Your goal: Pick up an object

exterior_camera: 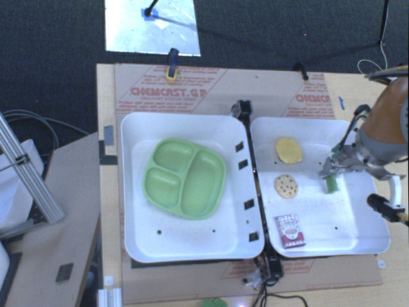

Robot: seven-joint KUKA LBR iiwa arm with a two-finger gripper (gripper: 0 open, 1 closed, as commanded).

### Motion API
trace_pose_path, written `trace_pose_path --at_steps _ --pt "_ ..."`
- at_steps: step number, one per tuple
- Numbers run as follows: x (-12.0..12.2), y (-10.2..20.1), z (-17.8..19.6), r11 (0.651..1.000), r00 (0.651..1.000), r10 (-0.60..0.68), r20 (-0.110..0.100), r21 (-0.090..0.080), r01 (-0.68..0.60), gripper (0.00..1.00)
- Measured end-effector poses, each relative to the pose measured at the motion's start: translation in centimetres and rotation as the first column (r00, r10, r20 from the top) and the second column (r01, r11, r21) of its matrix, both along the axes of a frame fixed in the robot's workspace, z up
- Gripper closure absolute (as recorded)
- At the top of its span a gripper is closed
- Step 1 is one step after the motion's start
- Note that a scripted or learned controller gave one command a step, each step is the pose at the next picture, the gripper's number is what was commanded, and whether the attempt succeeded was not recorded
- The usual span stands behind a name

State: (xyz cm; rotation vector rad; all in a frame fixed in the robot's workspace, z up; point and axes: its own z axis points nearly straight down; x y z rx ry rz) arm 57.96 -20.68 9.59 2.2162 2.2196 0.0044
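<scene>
Green object (331,184) sits pinched between the closed fingers of the end effector (331,174), right bin (364,235).

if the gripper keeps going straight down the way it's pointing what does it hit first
Probably the small green object right under the gripper, then the right bin's floor. Depth is hard to judge from this angle.

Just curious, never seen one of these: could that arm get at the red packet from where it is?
Probably yes. The red packet lies flat and alone in the right bin, nothing between it and the tool.
</scene>
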Motion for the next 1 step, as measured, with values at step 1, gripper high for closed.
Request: trace_pose_path --at_steps 1 --pt "3.63 11.87 8.96 1.000 1.000 0.015 0.007 0.004 -0.015 1.00"
